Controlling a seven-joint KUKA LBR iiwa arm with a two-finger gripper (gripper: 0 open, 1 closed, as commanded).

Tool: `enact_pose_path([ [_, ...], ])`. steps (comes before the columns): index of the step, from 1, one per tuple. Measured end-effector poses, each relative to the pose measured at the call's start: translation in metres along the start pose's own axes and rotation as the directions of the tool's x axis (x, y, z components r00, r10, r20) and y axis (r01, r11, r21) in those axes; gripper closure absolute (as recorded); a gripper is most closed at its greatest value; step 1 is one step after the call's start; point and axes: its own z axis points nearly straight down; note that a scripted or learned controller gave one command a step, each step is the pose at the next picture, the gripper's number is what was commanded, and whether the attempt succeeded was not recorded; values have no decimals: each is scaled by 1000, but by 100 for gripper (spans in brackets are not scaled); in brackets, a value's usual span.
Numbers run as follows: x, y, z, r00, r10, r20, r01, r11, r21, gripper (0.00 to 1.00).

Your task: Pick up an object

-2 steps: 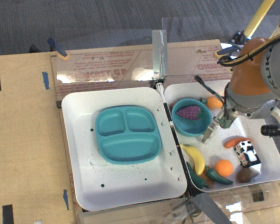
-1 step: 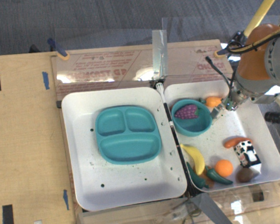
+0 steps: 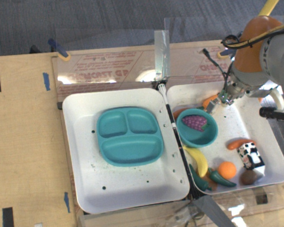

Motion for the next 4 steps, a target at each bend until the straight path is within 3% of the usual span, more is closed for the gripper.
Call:
enact_pose_path([
  [1,37,19,-1,965,263,-14,-263,965,-12,0],
  [2,39,18,-10,966,259,-18,-260,966,-5,100],
  [3,39,19,-11,966,259,-17,-259,966,-8,0],
  [4,40,18,-21,966,257,-18,-258,966,-2,100],
])
